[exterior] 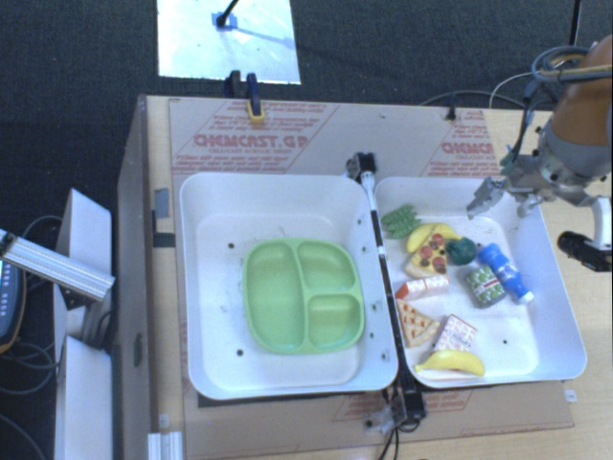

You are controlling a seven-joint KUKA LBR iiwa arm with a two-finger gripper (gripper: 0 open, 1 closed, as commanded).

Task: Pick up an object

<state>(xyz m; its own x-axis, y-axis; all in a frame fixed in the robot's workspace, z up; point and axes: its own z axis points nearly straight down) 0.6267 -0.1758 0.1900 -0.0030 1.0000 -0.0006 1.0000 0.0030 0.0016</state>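
Jaws: standing spread apart with nothing between them, hanging over the far rim of the right bin.
Gripper (pixel 505 196): hovering above the bin's back right part, well apart from every object.
Arm (pixel 579 113): reaching in from the right, its orange band sitting above the wrist.
Nearest candidates: a blue bottle (pixel 505 271) is lying beside a small dark green can (pixel 485 287), with a dark green toy (pixel 462 250) just left of them.
Other objects: a pizza slice (pixel 427 255), a banana (pixel 450 361), a second pizza slice (pixel 416 323) and a small carton (pixel 454 333) are lying toward the near side of the right bin (pixel 563 338).
Left bin (pixel 206 218): holding a green divided plate (pixel 304 294).
Doing it well: I judge the bottle is offering the cleanest pinch; the jaws should be descending across its narrow width, clear of the can touching it.
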